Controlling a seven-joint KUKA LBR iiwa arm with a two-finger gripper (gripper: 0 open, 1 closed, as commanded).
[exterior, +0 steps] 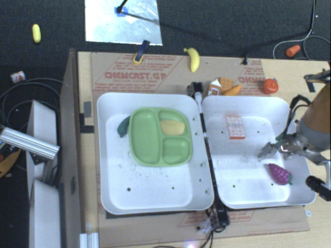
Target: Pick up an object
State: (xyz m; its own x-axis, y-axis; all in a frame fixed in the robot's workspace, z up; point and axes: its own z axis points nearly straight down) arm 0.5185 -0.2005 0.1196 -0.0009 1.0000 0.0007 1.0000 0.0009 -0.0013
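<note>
You're looking at a robotics lab: a cardboard-covered bench (155, 68) bears two white bins (111, 190), toy food such as a banana (193, 59) and a tomato (270, 86) lies around them, and cables (20, 99) trail over the dark carpet (41, 4)

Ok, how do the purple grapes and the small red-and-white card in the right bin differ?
The grapes are purple, lumpy and rounded; the card is flat, rectangular, white with red print. The grapes lie near the gripper at the bin's front right; the card lies apart, toward the back. Both rest in the right bin.
</note>
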